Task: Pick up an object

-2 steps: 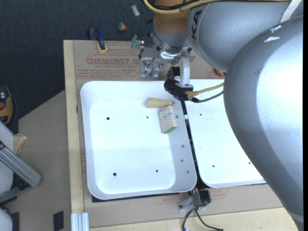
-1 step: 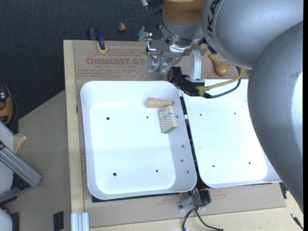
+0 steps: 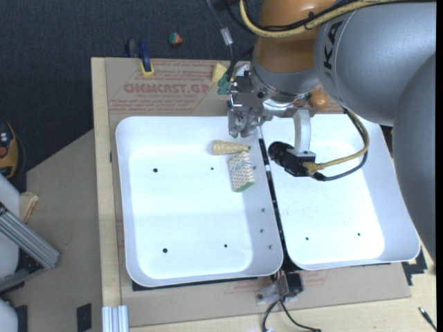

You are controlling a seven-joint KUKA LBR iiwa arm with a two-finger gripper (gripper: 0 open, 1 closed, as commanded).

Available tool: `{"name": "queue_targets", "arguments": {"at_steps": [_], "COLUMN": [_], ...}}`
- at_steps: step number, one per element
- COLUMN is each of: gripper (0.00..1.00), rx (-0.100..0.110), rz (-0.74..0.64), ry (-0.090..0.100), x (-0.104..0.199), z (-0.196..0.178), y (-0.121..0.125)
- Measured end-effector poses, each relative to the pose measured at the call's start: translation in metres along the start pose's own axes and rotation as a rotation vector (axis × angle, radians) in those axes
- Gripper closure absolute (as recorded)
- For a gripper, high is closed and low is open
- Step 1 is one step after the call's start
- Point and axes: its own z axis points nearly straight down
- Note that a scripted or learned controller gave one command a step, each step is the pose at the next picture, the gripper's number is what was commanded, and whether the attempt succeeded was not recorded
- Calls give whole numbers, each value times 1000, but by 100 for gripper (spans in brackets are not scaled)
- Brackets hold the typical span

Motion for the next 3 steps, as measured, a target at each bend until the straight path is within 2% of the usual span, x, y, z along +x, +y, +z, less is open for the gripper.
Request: {"name": "queue_targets", "arguments": {"at_steps": [1,2,3], "gripper": [100,100,100], "rx": [-11,-17,9], "rz": [-4,-2,-14], "ry": [2,3,1], "x": [3,-13,90], "z": [-31,-109,21], "y": [-11,-29,-70]}}
